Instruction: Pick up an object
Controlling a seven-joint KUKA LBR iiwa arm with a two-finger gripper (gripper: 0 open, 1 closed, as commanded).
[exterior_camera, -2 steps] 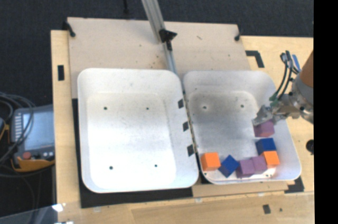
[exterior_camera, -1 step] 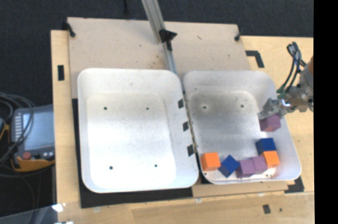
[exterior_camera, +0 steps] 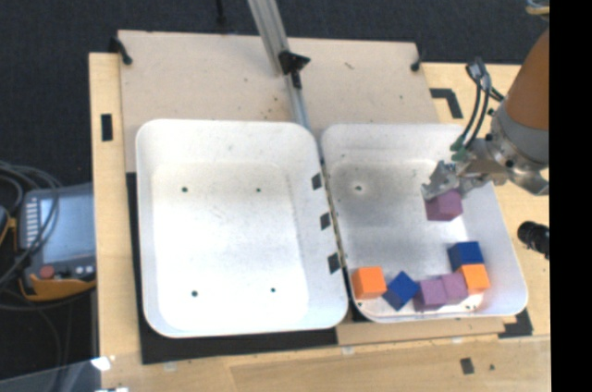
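Note:
My gripper [exterior_camera: 446, 189] reaches into the right bin [exterior_camera: 388, 196] from the right edge. A purple cube [exterior_camera: 444, 206] sits directly under its tip, seemingly between the fingers and slightly above the bin floor. Along the bin's front edge lie an orange cube [exterior_camera: 369, 281], a blue cube [exterior_camera: 401, 289], two purple cubes [exterior_camera: 442, 291], another orange cube [exterior_camera: 475, 276] and a blue cube [exterior_camera: 465, 253].
The left bin [exterior_camera: 231, 224] lies beside the right one, with small black clips on the shared edge. A slanted aluminium post [exterior_camera: 264, 2] rises behind the bins. A screen device [exterior_camera: 55, 228] with cables sits at the far left.

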